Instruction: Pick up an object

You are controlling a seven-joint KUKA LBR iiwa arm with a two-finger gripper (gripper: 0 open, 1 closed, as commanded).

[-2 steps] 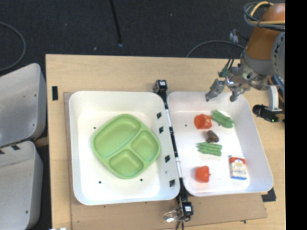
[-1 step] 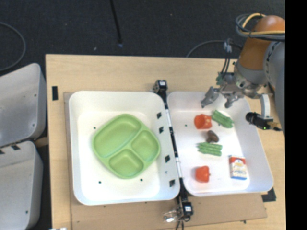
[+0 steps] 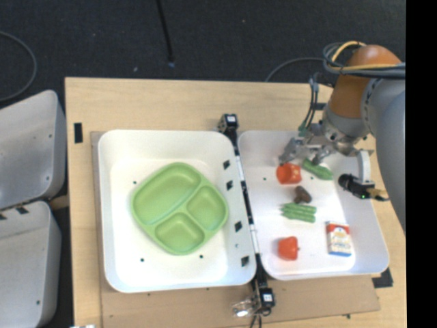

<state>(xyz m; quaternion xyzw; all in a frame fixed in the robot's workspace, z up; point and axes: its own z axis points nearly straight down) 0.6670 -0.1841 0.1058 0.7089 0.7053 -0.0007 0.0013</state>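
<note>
My gripper (image 3: pixel 302 157) hangs over the back of the right bin (image 3: pixel 362 251), open, with nothing between its fingers. A red pepper-like toy (image 3: pixel 288 173) lies just below its left finger. By its right finger lies a green pod (image 3: pixel 318 169). Further forward in the same bin are a small brown lump (image 3: pixel 302 195), a bundle of green beans (image 3: pixel 299 212), a second red toy (image 3: pixel 288 248) and a small white and red carton (image 3: pixel 338 238).
The left bin (image 3: pixel 116 251) holds a green divided plate (image 3: pixel 179 208). A ridge with black clips (image 3: pixel 240 203) separates the two bins. The arm (image 3: pixel 351 94) enters from the right above the right bin's back corner.
</note>
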